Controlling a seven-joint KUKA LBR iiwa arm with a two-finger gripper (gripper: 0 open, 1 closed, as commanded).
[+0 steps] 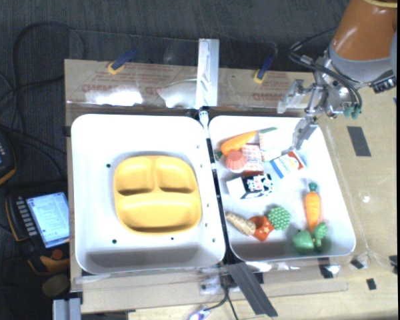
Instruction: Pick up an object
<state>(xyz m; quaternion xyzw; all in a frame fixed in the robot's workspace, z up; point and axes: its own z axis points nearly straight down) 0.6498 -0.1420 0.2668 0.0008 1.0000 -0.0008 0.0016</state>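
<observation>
camera view first: i see the gripper (pixel 305 129) at the right bin's (pixel 338 179) upper right, just inside the rim, fingers nearly together and holding nothing, one tip just above a small carton (pixel 288 163). toys crowd this bin. the left bin (pixel 87 179) holds a yellow tray (pixel 157 193). i read no labels.

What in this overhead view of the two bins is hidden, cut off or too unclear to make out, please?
- Gripper: small and blurred against the right bin; whether it grips anything can't be told.
- Arm: cut off by the top and right edges.
- Carton with black-and-white print: print too small to read.
- Items under the orange carrot at the bin's top: overlapping, so their shapes are unclear.
- Handheld screen: text illegible.
</observation>
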